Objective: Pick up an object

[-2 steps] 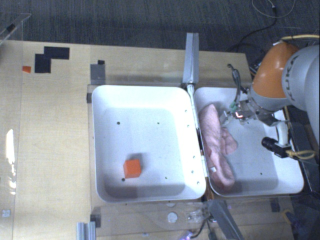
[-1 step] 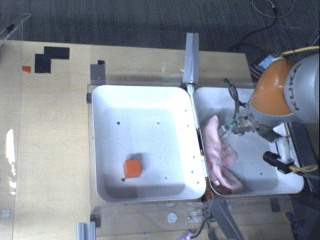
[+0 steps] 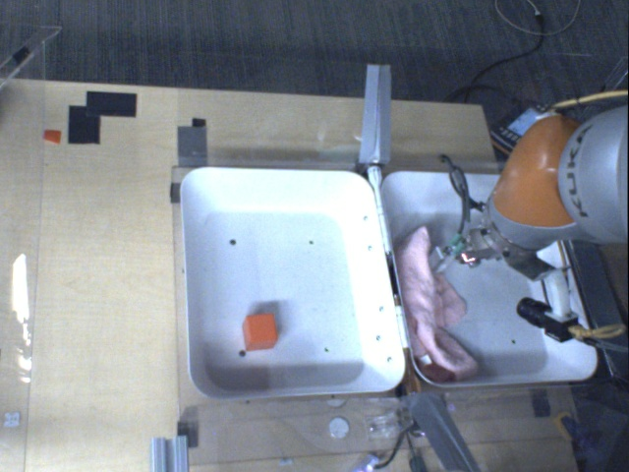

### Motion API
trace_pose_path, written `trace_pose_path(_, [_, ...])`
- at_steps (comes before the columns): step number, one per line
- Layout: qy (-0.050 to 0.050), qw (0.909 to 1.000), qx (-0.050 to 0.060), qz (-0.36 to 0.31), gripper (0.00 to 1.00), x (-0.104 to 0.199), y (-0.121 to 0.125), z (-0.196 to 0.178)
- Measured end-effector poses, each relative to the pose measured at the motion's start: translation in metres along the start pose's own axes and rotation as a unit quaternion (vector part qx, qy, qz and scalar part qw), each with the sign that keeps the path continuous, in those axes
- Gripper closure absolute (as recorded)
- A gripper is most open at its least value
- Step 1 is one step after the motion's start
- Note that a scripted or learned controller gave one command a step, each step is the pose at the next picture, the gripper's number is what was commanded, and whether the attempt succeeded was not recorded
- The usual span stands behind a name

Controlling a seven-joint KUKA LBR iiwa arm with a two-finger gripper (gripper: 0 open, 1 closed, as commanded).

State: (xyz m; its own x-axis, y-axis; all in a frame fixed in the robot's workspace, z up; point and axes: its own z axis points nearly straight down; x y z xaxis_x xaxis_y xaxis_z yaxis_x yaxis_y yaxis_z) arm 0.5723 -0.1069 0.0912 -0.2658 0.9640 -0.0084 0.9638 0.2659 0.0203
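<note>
A crumpled pink cloth (image 3: 430, 308) lies along the left side of the right bin (image 3: 511, 352), stretching from mid-bin down to the front wall. My gripper (image 3: 460, 255) hangs low over the right bin, just right of the cloth's upper part, at or very near its edge. The grey arm with its orange band (image 3: 536, 180) comes in from the right above it. A small orange cube (image 3: 260, 331) rests on the floor of the left bin (image 3: 189, 264), toward the front.
A metal post (image 3: 376, 116) rises between the bins at the back. Black shapes (image 3: 98, 114) and a tiny orange square (image 3: 52, 137) mark the bench at far left. Cables (image 3: 536, 13) lie on the dark floor beyond.
</note>
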Motion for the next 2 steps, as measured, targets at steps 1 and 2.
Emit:
trace_pose_path(1, [0.001,0.9994,0.003,0.034,0.00,-0.030,0.089,0.004])
trace_pose_path(2, [0.001,0.9995,0.001,0.031,1.00,-0.029,0.092,-0.006])
